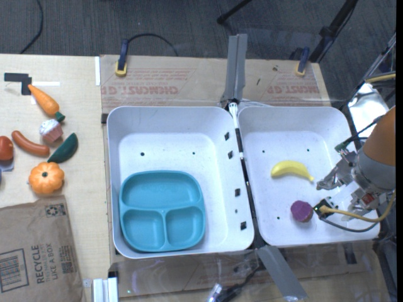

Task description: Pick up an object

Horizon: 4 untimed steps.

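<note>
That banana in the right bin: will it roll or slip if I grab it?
The banana looks like smooth, rigid toy plastic, so probably light and a bit slippery. Its curve lies flat on the bin floor, so it would likely spin or slide rather than roll.

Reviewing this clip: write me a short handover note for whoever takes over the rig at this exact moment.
Tool: low over the right bin, near its right wall; whether it is open or shut cannot be told, and nothing visibly sits in it.
Things: yellow banana lies on the right bin's floor; purple object lies below it, just left of the tool. Blue divided tray sits in the left bin.
Done: no pick visible yet.
Left: grasp one object, probably the purple one as the nearest, and lift it.
</note>
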Motion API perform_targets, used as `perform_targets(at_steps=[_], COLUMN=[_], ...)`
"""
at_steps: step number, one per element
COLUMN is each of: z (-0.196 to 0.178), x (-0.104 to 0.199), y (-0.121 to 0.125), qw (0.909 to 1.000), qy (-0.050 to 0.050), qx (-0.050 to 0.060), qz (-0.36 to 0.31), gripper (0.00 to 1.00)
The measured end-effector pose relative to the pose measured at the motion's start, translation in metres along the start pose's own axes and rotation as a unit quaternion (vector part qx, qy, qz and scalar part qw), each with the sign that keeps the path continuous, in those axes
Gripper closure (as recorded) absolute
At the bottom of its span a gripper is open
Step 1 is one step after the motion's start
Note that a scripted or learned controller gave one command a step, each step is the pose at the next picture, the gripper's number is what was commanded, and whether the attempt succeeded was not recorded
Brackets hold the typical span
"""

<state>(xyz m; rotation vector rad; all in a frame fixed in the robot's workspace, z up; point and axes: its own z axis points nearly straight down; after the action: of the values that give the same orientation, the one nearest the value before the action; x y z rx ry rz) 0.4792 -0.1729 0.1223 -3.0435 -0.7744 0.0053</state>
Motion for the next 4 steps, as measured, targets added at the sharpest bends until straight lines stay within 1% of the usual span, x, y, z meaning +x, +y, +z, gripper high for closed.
perform_targets(at_steps=[1, 2, 3, 4], z=[-0.070, -0.018, -0.008, 0.032], x=[0.039, 0.050, 0.031, 0.024], y=[0.077, -0.049, 0.053, -0.010], qw=[0.9993, 0.9959, 1.0000, 0.9996], qy=[0.000, -0.001, -0.001, 0.000], qx=[0.000, 0.001, 0.000, 0.000], qz=[0.038, -0.090, 0.001, 0.029], gripper=[0.00, 0.00, 0.00, 0.00])
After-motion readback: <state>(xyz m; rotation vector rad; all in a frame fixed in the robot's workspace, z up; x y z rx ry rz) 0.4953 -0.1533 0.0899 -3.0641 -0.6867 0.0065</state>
